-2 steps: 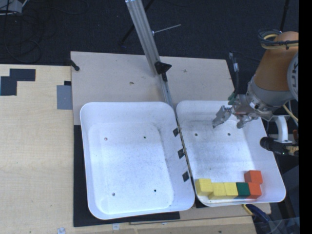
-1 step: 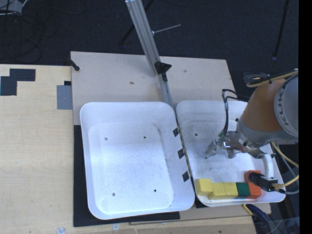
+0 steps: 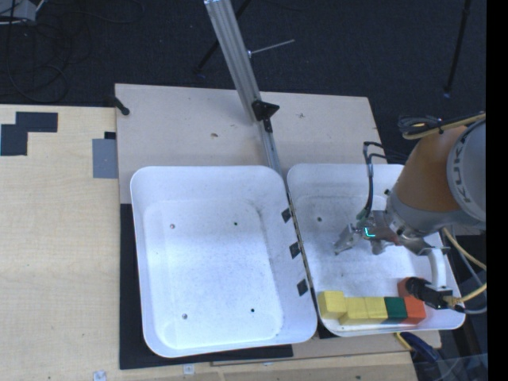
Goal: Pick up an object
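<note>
Nearest the lens, along the front wall of the right bin (image 3: 317, 182), lay a row of small blocks: a yellow block (image 3: 332, 303) at the left, a second yellow block (image 3: 367, 309) touching it, then a green block (image 3: 395, 308) and an orange block (image 3: 413, 308) at the right end. To the left sat the left bin (image 3: 151, 187), a shallow white tray with rounded corners, a speckled matte floor and a few dark dots. Black clips joined the two bins along their shared wall.

Above the middle of the right bin's floor hung the gripper (image 3: 354, 237), well apart from the row of blocks, a small green light glowing on its body. Whether it was open or closed could not be told, and nothing showed in its grasp. Behind it rose the orange band (image 3: 425, 177) and grey arm.

The blocks looked rigid, light and smooth-faced, probably wood or plastic, unlikely to deform or break. Packed end to end against the wall, they offered little room; the left yellow block, with its free end, seemed the easiest, taken across its open sides.
</note>
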You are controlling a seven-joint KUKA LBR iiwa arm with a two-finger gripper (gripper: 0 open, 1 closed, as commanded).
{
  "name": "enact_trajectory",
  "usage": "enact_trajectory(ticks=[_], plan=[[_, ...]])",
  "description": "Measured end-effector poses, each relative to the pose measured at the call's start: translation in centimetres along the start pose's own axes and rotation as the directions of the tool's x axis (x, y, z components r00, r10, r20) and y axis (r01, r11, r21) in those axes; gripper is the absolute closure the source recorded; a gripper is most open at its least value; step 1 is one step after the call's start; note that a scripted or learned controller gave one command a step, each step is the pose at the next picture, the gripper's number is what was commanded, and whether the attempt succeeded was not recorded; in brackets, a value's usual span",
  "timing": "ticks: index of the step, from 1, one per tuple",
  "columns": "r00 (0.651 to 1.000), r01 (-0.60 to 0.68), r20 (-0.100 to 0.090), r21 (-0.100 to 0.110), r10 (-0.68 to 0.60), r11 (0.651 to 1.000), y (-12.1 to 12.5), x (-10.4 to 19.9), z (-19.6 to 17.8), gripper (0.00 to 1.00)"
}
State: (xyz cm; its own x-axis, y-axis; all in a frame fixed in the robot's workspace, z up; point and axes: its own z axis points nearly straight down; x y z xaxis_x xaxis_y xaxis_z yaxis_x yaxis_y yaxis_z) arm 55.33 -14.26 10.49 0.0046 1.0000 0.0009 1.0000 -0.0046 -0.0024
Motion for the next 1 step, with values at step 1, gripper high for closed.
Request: enact_trajectory(ticks=[1], plan=[[1.000,0.004,0.002,-0.008,-0.004,1.000,-2.49,0.20,1.23,0.00]])
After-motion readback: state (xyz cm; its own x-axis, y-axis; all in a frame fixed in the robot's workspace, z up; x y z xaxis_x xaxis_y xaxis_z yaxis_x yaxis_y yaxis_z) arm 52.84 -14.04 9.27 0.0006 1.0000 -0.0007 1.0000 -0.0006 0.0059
